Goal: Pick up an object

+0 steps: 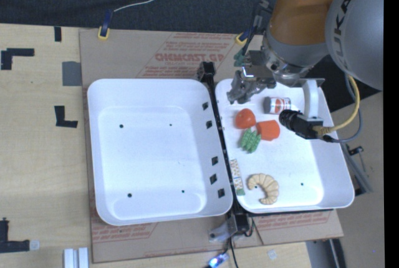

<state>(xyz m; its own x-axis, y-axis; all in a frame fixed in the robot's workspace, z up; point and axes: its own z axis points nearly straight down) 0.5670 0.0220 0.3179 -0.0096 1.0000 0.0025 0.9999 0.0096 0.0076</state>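
Over the right bin (324, 195), near its upper left corner, my end effector (240, 93) hangs low, and I cannot tell from this slanted view how wide it stands or whether anything sits in it. Judging by how things lie, nothing is lifted yet: every object rests on the bin floor, so the pick itself is left to do. Just below my end effector lies a red tomato-like piece (245, 118), round, with no clear long axis. Beyond it, lower and to the right, sit an orange piece (269, 129) and a green leafy piece (250, 140), whose long axis runs slantwise. To my right lies a small can (277, 105) on its side, long axis across the bin. Well below me lies a croissant (264, 187), curved, ends pointing down.
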